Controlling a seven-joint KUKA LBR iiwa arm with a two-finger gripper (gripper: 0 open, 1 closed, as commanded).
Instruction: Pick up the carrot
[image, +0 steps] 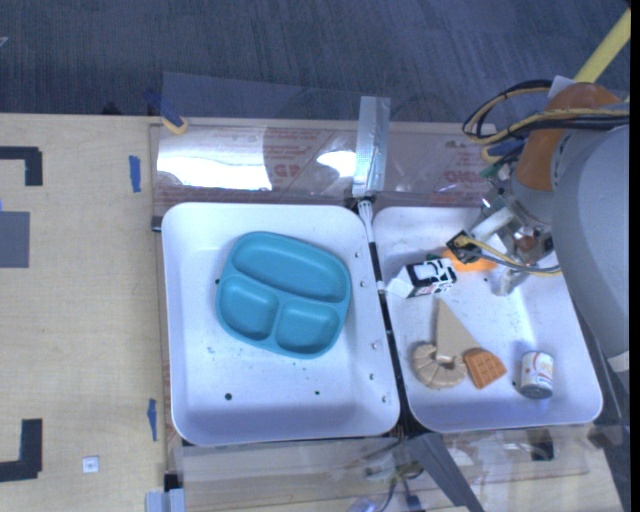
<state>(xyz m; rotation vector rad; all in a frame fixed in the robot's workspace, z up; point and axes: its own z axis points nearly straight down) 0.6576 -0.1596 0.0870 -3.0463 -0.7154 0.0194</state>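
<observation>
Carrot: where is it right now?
In the camera view, the carrot lies in the upper part of the right bin, just right of the black-and-white item and above the wooden wedge.

From my screen, the white bin (190, 330) and its neighbour bin (565, 320) look like smooth plastic with a soft sheen. The blue divided plate (283, 293) reads as matt plastic. The worktop (75, 300) shows pale wood grain. Clear sheeting (260, 160) along the bins' far edge glares glossily. The small can (536, 373) has a metallic top.
</observation>
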